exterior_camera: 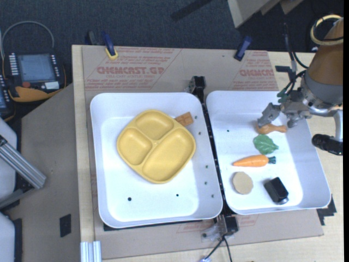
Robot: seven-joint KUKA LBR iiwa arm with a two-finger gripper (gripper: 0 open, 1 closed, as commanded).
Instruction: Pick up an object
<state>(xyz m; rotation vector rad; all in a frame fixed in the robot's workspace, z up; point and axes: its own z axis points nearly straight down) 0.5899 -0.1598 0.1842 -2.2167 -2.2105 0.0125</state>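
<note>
Brown board is covering the worktop, and two white bins are sitting on it side by side. Dark carpet is showing at the far side, and a small screen box is lying off to the far left.

Sitting in the left bin is a yellow plate with three parts. A little brown block is peeking out at the plate's far right edge, touching it.

Lying in the right bin are five small things. An orange-brown toy drumstick is lying at the far end. A green leaf toy is sitting just near of it. An orange carrot with a green tip is lying sideways below the leaf. A round tan cookie is sitting near the front, and a black block is lying just to its right.

Reaching in from the right is the grey arm with its orange band. Its hand is hanging right over the drumstick with its grey fingers spread wide, one on each side. Nothing is sitting between the fingers
</note>
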